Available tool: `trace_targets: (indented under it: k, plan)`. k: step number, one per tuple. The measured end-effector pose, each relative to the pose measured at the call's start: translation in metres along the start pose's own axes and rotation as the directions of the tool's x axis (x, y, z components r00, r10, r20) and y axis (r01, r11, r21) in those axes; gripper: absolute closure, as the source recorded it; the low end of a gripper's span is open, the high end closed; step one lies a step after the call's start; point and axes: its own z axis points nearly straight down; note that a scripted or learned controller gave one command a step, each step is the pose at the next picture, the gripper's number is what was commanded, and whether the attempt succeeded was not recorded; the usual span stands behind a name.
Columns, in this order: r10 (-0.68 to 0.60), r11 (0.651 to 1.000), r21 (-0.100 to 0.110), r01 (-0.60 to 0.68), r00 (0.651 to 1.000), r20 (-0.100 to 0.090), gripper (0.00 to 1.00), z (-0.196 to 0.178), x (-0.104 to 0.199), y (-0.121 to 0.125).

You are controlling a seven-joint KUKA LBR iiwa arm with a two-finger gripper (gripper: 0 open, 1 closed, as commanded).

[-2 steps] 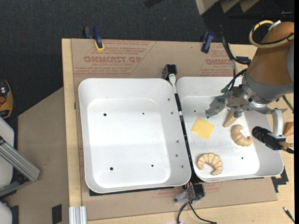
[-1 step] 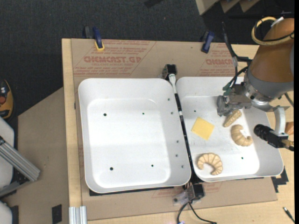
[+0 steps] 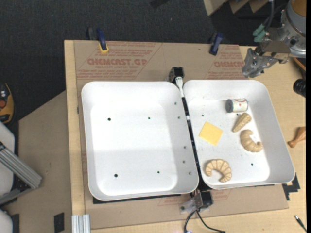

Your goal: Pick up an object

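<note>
A slanted overhead view shows a brown cardboard-covered surface (image 3: 146,57) bearing two shallow white plastic bins side by side. The grey metal claw (image 3: 252,68) hangs above the surface just beyond the far right corner of the right-hand bin (image 3: 277,144), outside its rim. It carries nothing, and whether it is spread or pressed together cannot be told at this size and angle.

The picking step has not begun, so the task looks to be at its start. To do it well, the claw would likely need to travel inward over the right-hand bin, settle directly above one item, and descend with its grip aligned across that item's narrow side. The small white cylinder with a red-printed label (image 3: 236,105), lying on its side nearest the claw, seems the shortest reach, though it may roll. The flat yellow square of toy cheese (image 3: 211,133) lies low against the floor and looks hard to pinch.

The right-hand bin also holds a pale tan cone-shaped pastry (image 3: 241,122) just below the cylinder, a tan toy croissant (image 3: 250,141) beneath that, and a larger curled tan croissant (image 3: 217,169) near the front edge. All lie apart from each other.

The left-hand bin (image 3: 92,130) shows bare white floor with a few small dark holes.
</note>
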Motion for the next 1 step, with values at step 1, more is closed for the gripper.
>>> trace_targets:
  k: [1]
  plan:
    - [-0.004, 1.000, 0.029, 0.004, 1.000, -0.004, 1.00, 0.0724, 0.1072, 0.0051]
